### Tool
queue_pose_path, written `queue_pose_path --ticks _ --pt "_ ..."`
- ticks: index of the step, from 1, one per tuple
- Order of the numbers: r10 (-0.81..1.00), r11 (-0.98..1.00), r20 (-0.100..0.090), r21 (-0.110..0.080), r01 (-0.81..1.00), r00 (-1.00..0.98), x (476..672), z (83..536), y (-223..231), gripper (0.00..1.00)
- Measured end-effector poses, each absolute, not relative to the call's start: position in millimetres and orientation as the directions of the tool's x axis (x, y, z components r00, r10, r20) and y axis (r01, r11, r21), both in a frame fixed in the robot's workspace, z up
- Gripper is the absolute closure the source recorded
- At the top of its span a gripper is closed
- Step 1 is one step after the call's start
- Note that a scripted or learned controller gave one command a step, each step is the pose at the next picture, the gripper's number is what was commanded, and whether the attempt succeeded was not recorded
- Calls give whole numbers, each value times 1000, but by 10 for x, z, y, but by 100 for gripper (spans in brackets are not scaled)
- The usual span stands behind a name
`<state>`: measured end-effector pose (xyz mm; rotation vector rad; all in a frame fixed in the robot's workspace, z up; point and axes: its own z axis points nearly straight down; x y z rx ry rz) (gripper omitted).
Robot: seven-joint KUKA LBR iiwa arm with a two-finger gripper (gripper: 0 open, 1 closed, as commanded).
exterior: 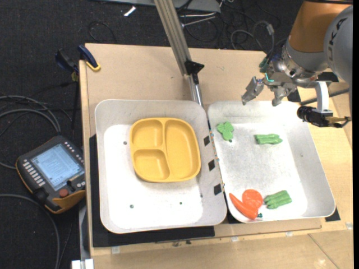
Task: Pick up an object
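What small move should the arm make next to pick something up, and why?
Probably lower the gripper toward the green piece nearest below it in the right bin. The gripper hangs open above the bin's far edge, holding nothing.

No text can be read; the pendant's screen [51, 162] seems lit but too blurred.

dark carpet floor [33, 32] strewn with cables [22, 102].
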<state>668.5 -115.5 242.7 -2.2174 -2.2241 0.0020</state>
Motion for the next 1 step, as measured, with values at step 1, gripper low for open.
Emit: queue_pose_path --ticks 1 --pt "1000 3 -1 -1 1000 -3 6685 2426 -1156 0"
